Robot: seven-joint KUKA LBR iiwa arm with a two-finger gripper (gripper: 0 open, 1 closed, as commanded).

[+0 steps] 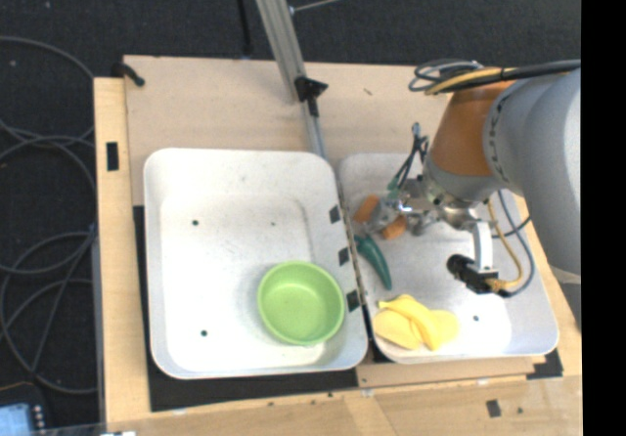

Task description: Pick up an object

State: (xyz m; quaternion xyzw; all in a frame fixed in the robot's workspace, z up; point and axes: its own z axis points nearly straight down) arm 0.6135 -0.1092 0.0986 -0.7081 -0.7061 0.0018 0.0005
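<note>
Yellow object (pixel 416 323), soft-looking and folded, lies at the near edge of the right bin (pixel 523 331), close to its near-left corner. Green bowl (pixel 301 301) sits upright near the near-right corner of the left bin (pixel 196 199). Farther back, a dark green item (pixel 373 259) lies along the right bin's left edge, its shape hard to make out. Beyond it, an orange piece (pixel 370 208) is partly hidden by the gripper (pixel 391 219), which is lowered at the bin's far-left part; finger state cannot be told. Arm (pixel 528 141), grey with orange band, enters from the right, cut off there.
</note>
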